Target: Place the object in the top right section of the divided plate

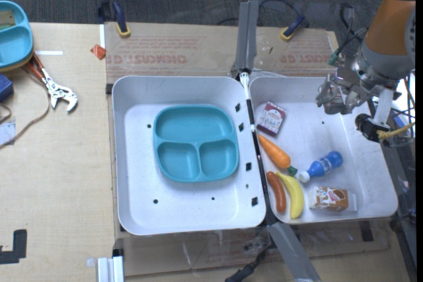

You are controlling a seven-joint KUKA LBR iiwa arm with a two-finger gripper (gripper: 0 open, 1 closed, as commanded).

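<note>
A teal divided plate [195, 142] lies in the left white bin [132, 162], with one large section at the top and two smaller ones below. The right bin [370, 201] holds a small red and white packet [271, 118], a carrot [275, 152], a sausage [276, 190], a banana [293, 193], a blue bottle with a white cap [321, 166] and an orange and white pouch [329, 199]. My gripper [336, 100] hangs over the upper right part of the right bin, above bare bin floor, with nothing visible in it.
A second teal dish [13, 35] and a wrench [56, 92] lie on the bench at the far left. Blue and yellow clamps [119, 18] hold the cardboard behind the bins. A grey bar [246, 43] runs between the bins at the back.
</note>
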